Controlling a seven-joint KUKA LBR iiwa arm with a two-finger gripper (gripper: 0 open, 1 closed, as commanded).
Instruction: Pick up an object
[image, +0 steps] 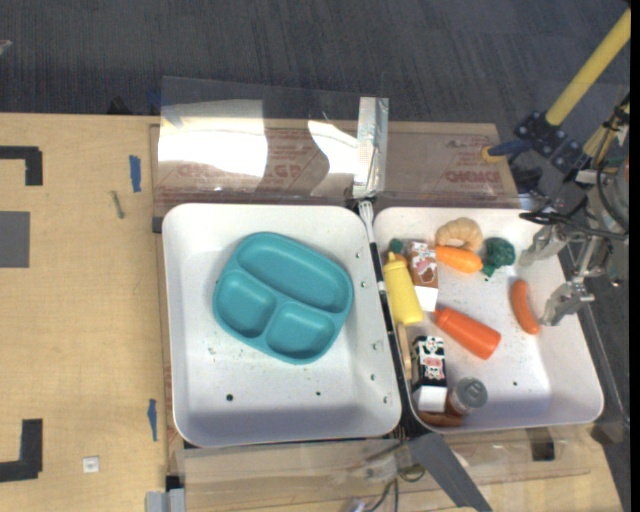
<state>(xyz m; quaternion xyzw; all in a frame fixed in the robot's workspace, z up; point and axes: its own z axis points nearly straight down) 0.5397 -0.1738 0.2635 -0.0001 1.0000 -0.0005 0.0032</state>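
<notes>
A teal divided plate (284, 296) was seen lying in the left bin (190, 400), near its middle and well apart from the arm. In the right bin (575, 395) the small things were crowded toward the wall between the bins: a yellow bottle (402, 290) lay along that wall, with a small carton (431, 360) and a grey-capped jar (466, 395) below it, and an orange cylinder (468, 332) lay tilted just beside them. Along the far side a bread-like lump (460, 232), a carrot (460, 260) and a green broccoli piece (498, 252) were packed touching or nearly so. A sausage (524, 305) lay alone by the right wall, and it was judged the nearest candidate for picking. The gripper (566, 272) was placed at that bin's right edge, just beside the sausage; nothing was seen between its fingers, though whether they stood apart or together could not be told. Several failures were judged possible from here: the sausage could be rolled away or pinned against the wall by a descent made off-centre; the bin rim could be struck; and in the crowded cluster two things could be caught, or one knocked aside.
</notes>
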